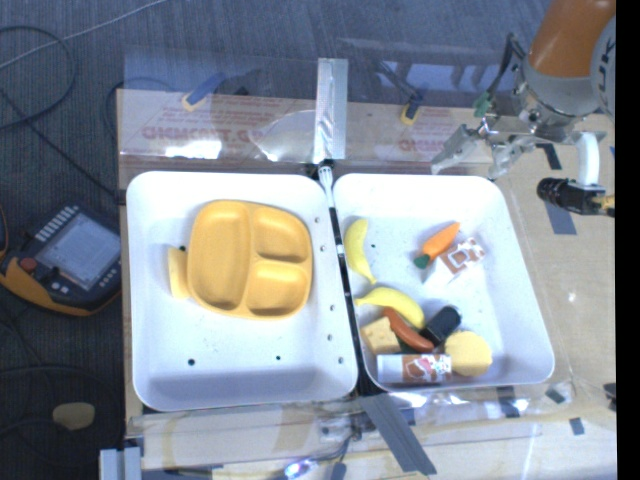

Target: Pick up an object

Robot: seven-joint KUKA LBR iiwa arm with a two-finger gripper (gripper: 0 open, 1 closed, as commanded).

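One gripper (497, 140) is all I have, and it hangs above the bench just beyond the far right corner of the right bin (520, 268), over the cardboard strip there. Whether my fingers stand apart or together I cannot tell from this slant; nothing shows between them.

Counting what lies in the right bin: two bananas, one (356, 250) along the left wall and one (394, 302) curving toward the middle; one carrot (439, 243) with one small printed packet (464, 256) just beside it, these two nearest to me, below my gripper toward the bin's middle. Further off, crowded at the near edge, are one red pepper-like piece (406, 330), one black object (441, 322), one tan block (378, 337), one yellow lemon-like ball (469, 352) and one labelled bottle (418, 368) lying flat along the near wall.

One yellow divided plate (248, 259) sits in the left bin (160, 358), covering a pale yellow piece (176, 273) at its left.

Bare white floor stays open along the right bin's right wall and far edge.
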